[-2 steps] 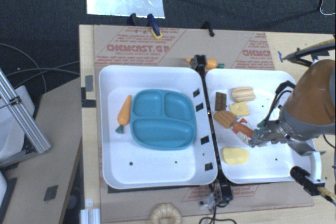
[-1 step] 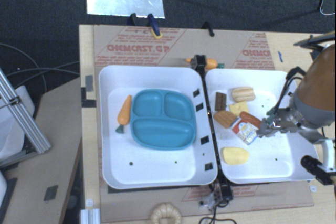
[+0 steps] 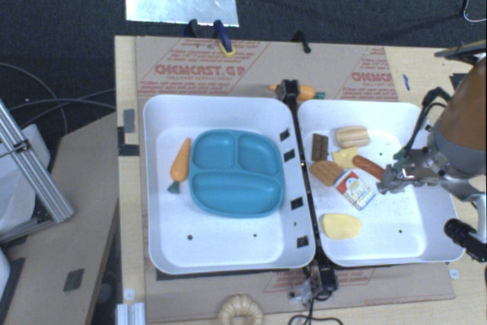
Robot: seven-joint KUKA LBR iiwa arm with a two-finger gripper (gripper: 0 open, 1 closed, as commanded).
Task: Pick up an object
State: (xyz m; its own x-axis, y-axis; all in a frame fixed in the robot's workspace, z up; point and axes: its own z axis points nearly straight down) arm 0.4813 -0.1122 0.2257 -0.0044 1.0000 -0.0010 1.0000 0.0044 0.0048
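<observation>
Over the right-hand shallow white bin (image 3: 380,251), the grey arm's two-finger gripper (image 3: 389,180) hangs low near the cluster of toy foods, its tip just beside the red sausage-shaped piece (image 3: 368,166) and the small red-and-white printed packet (image 3: 356,189). Nothing can be seen between its tips, and the picture is too coarse to tell whether the pincer is released or clenched, so I cannot tell its state. By my judgement the task is at its early stage: no object is lifted, and every piece lies on the bin floor. Candidates within reach are the sausage, the packet, the tan bread-like roll (image 3: 352,136), the brown cracker-like slab (image 3: 326,172), the dark brown rectangular bar (image 3: 319,146), the pale yellow wedge (image 3: 345,157) touching the sausage, and the yellow oval disc (image 3: 341,225) lying apart nearer the front. The left-hand white bin (image 3: 163,240) bears a blue three-compartment plastic plate (image 3: 234,173) and an orange toy carrot (image 3: 180,161) just beside the plate's left edge, well apart from the gripper. What is left is the whole of the grasp: closing on one piece and raising it clear of the bin.
</observation>
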